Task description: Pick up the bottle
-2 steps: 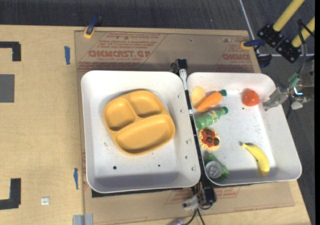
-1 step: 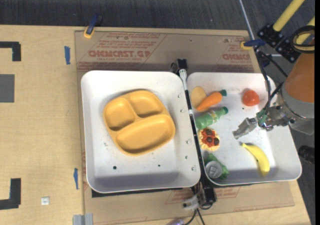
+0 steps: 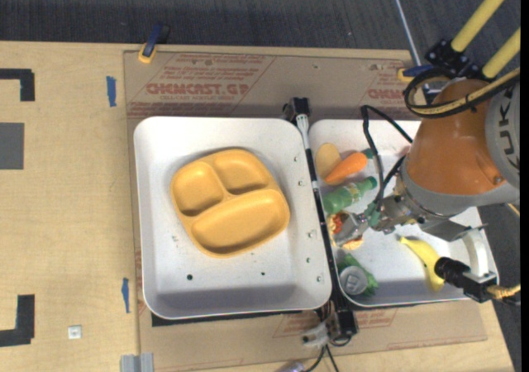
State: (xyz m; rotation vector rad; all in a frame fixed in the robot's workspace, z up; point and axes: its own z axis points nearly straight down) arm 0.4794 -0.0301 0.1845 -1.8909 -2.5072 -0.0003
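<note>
- Left white bin (image 3: 157, 197): I see one yellow three-compartment plastic tray (image 3: 230, 200) lying in its middle.
- Right white bin (image 3: 388, 283): I count an orange plastic carrot (image 3: 345, 166), a yellow banana (image 3: 422, 254) and a grey-topped green can (image 3: 355, 280).
- Green plastic bottle (image 3: 347, 195): lies on its side near the right bin's left wall, just below the carrot.
- Claw (image 3: 357, 226): low in the right bin, just beside the bottle; I cannot tell its spread.

you have two bins on the surface (image 3: 66, 197): the left bin (image 3: 157, 279) holds a divided plate (image 3: 230, 201) at its centre; in the right bin (image 3: 397, 283), the bottle (image 3: 347, 195) lies at 9 o'clock, a carrot (image 3: 345, 166) just behind it, a banana (image 3: 423, 256) at 5 o'clock.
</note>
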